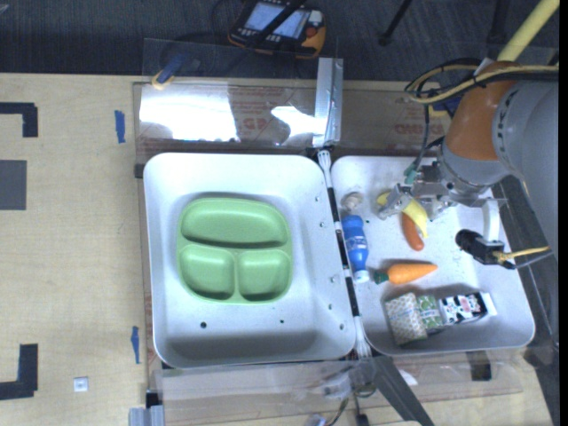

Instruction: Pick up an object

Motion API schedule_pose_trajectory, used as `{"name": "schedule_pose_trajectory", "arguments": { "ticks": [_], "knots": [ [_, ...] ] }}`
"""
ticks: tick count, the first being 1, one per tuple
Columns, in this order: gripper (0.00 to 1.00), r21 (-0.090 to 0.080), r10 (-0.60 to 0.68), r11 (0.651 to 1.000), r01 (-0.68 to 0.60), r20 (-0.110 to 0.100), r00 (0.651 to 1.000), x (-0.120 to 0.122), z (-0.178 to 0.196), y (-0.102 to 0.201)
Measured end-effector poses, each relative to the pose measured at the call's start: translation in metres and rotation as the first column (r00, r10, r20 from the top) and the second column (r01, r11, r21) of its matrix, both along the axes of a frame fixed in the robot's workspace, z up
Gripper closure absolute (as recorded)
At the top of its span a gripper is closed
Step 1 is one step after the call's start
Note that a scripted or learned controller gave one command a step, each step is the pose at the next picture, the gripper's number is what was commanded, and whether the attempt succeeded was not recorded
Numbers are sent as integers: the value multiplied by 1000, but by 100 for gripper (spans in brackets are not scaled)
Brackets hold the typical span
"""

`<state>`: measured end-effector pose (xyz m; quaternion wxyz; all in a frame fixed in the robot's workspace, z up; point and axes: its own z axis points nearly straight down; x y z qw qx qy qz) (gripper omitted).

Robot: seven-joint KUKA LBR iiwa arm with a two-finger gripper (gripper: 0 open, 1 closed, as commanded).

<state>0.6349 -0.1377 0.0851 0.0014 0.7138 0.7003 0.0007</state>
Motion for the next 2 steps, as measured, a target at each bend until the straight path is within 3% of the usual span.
{"name": "schedule_pose_trajectory", "arguments": {
  "ticks": [1,2],
  "knots": [
    [100,-1,4,1000,-4,3,1000,2,11,2],
    [100,1,100,995,-100,-4,995,7,98,52]
  ]
}}
